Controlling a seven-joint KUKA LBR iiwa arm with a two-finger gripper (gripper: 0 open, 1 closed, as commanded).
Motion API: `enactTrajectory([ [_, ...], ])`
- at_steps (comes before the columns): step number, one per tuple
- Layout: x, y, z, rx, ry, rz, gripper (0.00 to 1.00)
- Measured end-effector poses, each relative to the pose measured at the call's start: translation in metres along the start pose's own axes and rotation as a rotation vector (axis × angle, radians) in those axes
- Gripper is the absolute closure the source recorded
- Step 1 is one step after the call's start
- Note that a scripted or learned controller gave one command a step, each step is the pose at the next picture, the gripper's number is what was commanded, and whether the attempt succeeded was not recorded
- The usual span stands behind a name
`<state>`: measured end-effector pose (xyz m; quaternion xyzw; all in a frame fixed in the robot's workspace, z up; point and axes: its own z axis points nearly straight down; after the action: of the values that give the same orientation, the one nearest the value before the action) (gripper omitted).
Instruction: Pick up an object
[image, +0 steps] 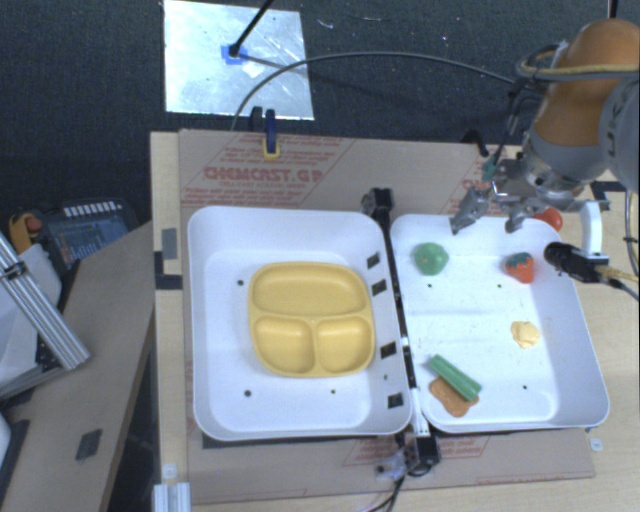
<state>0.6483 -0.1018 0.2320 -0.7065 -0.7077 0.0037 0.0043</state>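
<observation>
We start nearest the camera, in the right bin (590, 400): at its 7 o'clock corner a green stick (455, 377) lies tilted across an orange piece (452, 402), touching it, so gripping one would likely nudge the other. Toward 3 o'clock sits a small yellow lump (525, 334), on its own, well apart from the rest, which we judge makes it an easy target.

Left bin (205, 330): a yellow tray (308, 318) with three compartments sits at its centre, nothing in them that we can make out. We read it as a drop spot, not a pick target, being flat and wide for two fingers.

Further back in the right bin, a green ball (431, 257) sits near 11 o'clock and a red-and-green piece (519, 266) near 1 o'clock, clear space between them. A red bit (548, 218) peeks out beside the wrist at 1 o'clock; too hidden to name.

The gripper (492, 217) hangs over the bin's far edge at 12 o'clock, fingers spread apart and pointing down, nothing between them. So nothing is picked yet. It sits between the ball and the red-and-green piece, touching neither; we can't tell which it aims for. Next move, we judge: shift over one and drop. The ball may roll.

Farthest, a blue-and-yellow clamp (269, 133) at the board's 12 o'clock edge.
</observation>
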Motion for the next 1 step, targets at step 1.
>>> enactTrajectory([
  [1, 0.0003, 0.0021, -0.0085, -0.013, -0.001, -0.002, 0.00],
])
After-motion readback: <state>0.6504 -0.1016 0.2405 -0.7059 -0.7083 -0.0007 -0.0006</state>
